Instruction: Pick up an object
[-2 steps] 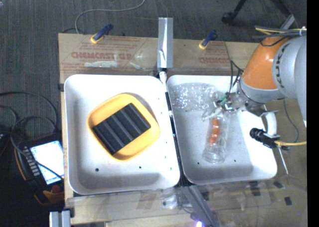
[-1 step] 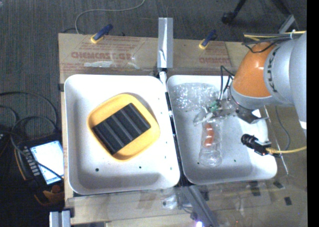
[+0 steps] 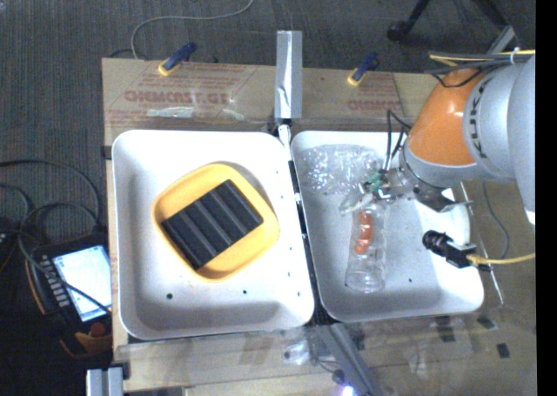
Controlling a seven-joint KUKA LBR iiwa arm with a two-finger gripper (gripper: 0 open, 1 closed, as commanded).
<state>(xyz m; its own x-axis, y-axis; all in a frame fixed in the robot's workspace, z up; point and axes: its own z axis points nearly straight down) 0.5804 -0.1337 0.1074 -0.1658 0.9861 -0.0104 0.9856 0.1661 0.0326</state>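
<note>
Bins: two, white and shallow, side by side; the left bin [image 3: 130, 211] and the right bin [image 3: 452, 291] meet at their inner rims.
Bottle: one, clear plastic [image 3: 366, 255] with an orange patch partway along it (the only bottle on the bench).
Bottle, place: lying on its side on the floor of the right bin, about mid-bin, apart from the walls.
Bottle, long axis: runs from the bin's far side to its near side, almost straight up and down in the picture, tilted only slightly.
Bottle, direction: narrow end towards the far side, under the gripper; wide end towards the near rim.
Gripper: one [image 3: 380, 185], low over the bottle's narrow end; I cannot tell whether it is spread or closed, or whether it touches the bottle.
Arm: one, grey with an orange band [image 3: 448, 129], reaching in from the right.
Clear wrap: one crumpled piece [image 3: 335, 166] in the right bin's far left corner, just beside the gripper.
Yellow dish: one [image 3: 261, 242], in the left bin, turned at a slant.
Black ribbed pad: one [image 3: 213, 222], lying in the dish.
Clamps: two, blue and yellow [image 3: 177, 57] [image 3: 364, 66], on the cardboard behind the bins.
</note>
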